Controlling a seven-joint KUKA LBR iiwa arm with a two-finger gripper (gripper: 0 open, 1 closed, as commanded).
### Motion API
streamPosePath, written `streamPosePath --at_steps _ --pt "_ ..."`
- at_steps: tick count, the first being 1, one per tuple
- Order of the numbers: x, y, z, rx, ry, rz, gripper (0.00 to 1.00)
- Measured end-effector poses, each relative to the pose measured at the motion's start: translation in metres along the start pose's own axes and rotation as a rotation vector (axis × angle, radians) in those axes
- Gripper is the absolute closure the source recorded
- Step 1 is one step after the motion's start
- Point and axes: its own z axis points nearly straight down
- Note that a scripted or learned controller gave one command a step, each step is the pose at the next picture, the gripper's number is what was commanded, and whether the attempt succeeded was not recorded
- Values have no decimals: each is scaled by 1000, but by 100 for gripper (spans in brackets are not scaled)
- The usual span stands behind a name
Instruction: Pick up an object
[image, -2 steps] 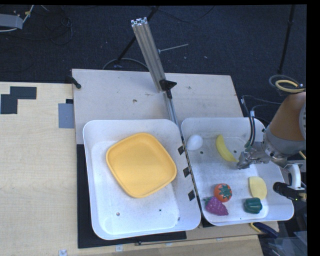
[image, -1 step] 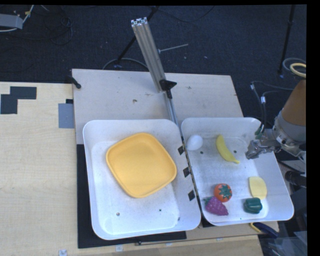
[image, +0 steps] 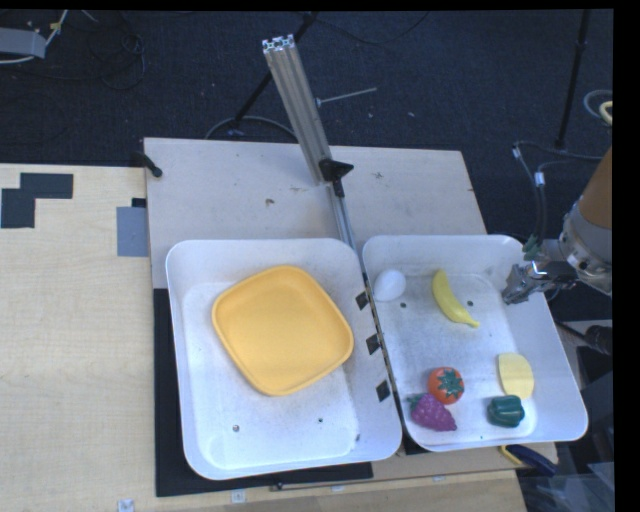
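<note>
the yellow plate (image: 282, 328) sits in the left bin (image: 190, 300). in the right bin (image: 560, 395), the banana (image: 453, 298) lies nearest the end effector (image: 519, 285), just to its left, long axis slanting down-right. whether the end effector is spread or pressed together, i cannot tell; the arm is cut off at the right edge.

lab | white bins (image: 190, 290) on bench | aluminium camera post (image: 298, 100) | floor cables (image: 120, 40)

A plate (image: 282, 328) is set in the bin (image: 200, 440) left of the bin (image: 560, 420) where a banana (image: 453, 299) is placed.
</note>
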Motion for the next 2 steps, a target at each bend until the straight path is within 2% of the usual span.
streamPosePath --at_steps 1,2 --pt "-1 0 -22 1 0 1 100" --pt "52 -9 -31 3 1 -2 100"
